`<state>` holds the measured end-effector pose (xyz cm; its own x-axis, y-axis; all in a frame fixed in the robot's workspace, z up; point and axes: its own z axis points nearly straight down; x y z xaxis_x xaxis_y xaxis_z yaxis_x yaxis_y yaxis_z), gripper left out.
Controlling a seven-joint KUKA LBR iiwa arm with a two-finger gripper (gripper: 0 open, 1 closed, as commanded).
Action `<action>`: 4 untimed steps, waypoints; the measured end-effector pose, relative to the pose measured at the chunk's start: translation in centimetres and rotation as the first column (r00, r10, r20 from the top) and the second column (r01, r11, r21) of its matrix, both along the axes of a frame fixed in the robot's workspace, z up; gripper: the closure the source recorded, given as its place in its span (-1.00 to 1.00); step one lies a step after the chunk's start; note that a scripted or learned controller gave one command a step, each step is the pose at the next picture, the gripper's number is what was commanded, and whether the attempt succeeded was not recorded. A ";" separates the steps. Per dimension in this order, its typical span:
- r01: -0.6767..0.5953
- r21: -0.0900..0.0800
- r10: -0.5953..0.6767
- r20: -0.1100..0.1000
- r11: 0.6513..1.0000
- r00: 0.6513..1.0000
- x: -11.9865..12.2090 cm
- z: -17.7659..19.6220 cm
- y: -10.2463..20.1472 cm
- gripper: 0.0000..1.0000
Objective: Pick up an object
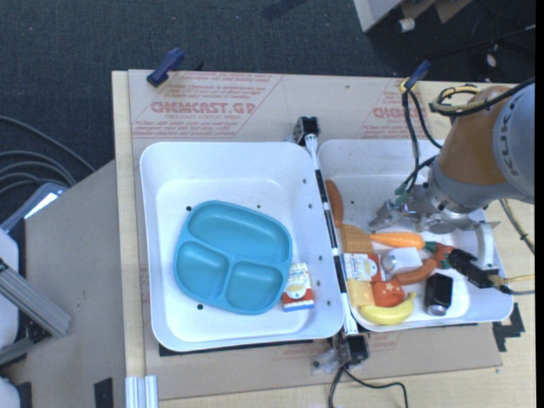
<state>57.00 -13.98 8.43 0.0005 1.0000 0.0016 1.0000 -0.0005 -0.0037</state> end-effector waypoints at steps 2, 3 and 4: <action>0.001 -0.001 -0.001 0.003 1.000 1.000 -2.8 1.0 -0.2 1.00; 0.001 -0.001 -0.001 0.002 1.000 1.000 -2.8 1.0 -0.2 -1.00; 0.001 -0.001 -0.001 0.001 1.000 1.000 -8.8 0.0 -1.5 -1.00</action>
<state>48.22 -15.44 8.40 0.0013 1.0000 0.0010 1.0000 -0.0013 -0.0026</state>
